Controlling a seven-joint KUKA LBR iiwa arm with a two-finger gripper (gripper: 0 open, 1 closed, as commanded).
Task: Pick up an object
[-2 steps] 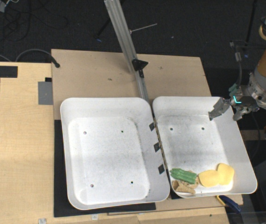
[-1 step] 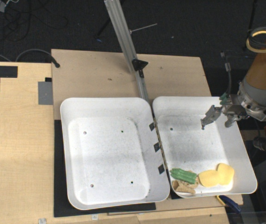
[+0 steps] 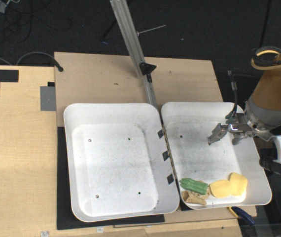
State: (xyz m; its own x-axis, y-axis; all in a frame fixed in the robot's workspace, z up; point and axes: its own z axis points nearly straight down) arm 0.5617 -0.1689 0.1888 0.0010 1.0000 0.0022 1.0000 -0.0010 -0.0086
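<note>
The gripper hangs with its fingers spread and holding nothing, over the right bin. The yellow object lies at six o'clock from it, near the front wall. I think it should descend straight above the object's middle.

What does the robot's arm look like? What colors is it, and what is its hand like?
The arm is fat and rounded, grey lower down with an orange band above the wrist. A thin black cable runs beside it. Its hand is a small metal gripper with two thin grey fingers, more like tongs than a real hand.
</note>
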